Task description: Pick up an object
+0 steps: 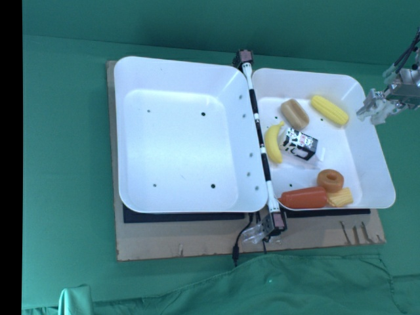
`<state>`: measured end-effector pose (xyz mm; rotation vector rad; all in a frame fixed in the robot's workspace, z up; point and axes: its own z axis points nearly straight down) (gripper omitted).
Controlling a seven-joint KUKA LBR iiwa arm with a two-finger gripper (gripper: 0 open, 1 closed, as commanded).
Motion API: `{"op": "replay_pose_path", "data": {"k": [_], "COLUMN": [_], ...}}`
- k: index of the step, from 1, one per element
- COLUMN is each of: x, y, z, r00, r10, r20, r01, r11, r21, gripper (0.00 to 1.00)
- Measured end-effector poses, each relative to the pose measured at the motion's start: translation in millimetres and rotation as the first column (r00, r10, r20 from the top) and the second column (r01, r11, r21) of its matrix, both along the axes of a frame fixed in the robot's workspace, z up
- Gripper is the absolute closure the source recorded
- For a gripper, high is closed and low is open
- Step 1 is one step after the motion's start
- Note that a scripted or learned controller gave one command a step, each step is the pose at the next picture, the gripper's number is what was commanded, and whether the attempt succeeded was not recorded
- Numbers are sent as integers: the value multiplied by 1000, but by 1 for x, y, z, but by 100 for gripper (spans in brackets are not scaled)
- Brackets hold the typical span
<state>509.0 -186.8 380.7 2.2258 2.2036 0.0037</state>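
Observation:
The right bin (pixel 367 169) holds several toy foods: a yellow corn cob (pixel 329 109), a brown bread roll (pixel 294 113), a yellow banana (pixel 273 143), a black-and-white carton (pixel 300 144), an orange donut (pixel 330 179), a red sausage (pixel 304 198) and a small yellow waffle piece (pixel 340 197). My gripper (pixel 375 109) hangs at the bin's right rim, to the right of the corn cob, with its fingers spread and nothing between them.
The left bin (pixel 177 136) lies beside the right one, parted from it by a black-and-white bar (pixel 258 133). Both rest on a cardboard sheet (pixel 197 245) over green cloth. A cable clump (pixel 259 233) sits at the front between the bins.

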Motion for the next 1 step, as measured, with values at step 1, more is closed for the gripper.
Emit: {"op": "replay_pose_path", "data": {"k": [1], "x": [40], "y": [69], "z": [-92], "r00": [1000], "r10": [13], "r20": [-15], "r01": [-13], "r11": [1000], "r21": [8], "gripper": [100]}}
